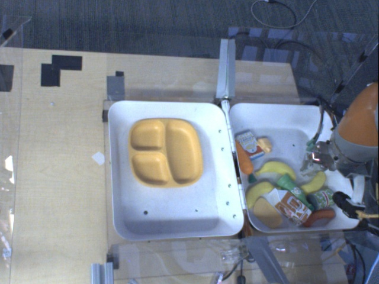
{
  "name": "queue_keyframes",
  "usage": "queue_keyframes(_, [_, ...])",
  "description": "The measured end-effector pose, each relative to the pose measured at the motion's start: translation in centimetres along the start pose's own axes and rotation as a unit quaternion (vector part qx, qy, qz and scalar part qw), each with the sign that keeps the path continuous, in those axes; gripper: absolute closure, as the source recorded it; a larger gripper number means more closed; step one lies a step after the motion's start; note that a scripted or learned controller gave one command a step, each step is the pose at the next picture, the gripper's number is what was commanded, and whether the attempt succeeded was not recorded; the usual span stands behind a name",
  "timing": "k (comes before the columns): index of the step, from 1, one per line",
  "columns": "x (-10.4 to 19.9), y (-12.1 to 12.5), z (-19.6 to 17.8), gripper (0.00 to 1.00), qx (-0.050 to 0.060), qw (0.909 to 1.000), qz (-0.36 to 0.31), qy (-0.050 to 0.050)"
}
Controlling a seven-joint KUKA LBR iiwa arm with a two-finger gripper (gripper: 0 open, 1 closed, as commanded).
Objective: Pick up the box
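In the right bin [284,114], the gripper [314,154] hangs above a banana [314,182], finger state impossible to tell, the box [294,207] lying apart at the near side.

A yellow tray [165,152] lies in a white bin [121,176]; yellow bananas [276,169], an orange-and-white box [293,208], pale wood worktop [53,176].

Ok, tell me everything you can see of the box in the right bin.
The box is a small flat carton, orange-brown with white patches of print, cardboard by its look. It lies flat and slanted near the front wall of the right bin, closed as far as I can tell. It rests on the yellow piece to its left; the green packet overlaps its upper edge.
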State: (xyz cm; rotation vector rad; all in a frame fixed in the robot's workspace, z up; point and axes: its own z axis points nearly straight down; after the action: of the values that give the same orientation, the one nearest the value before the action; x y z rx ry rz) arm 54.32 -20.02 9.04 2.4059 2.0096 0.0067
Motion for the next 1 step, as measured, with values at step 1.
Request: queue_keyframes(1, [0.87, 0.14, 0.03, 0.00, 0.000, 1.0000, -0.005, 0.005])
